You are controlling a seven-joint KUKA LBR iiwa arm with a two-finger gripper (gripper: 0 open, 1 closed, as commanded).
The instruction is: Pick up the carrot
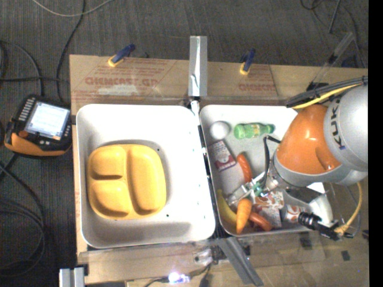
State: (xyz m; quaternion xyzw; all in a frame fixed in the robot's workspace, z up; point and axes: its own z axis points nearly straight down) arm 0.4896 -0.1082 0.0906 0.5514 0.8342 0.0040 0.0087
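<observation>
Lying just below-left of the gripper [256, 190], the carrot [243, 215] points its long axis near-vertically in the right bin [209, 119]; the gripper's state I cannot tell.

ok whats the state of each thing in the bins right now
carrot: lying in the right bin near its front edge, beside the gripper
gripper: low in the right bin, over the pile of items
green bottle: lying on its side at the back of the right bin
white bottle: lying down along the right bin's left wall
yellow tray: flat in the left bin, right side up
</observation>
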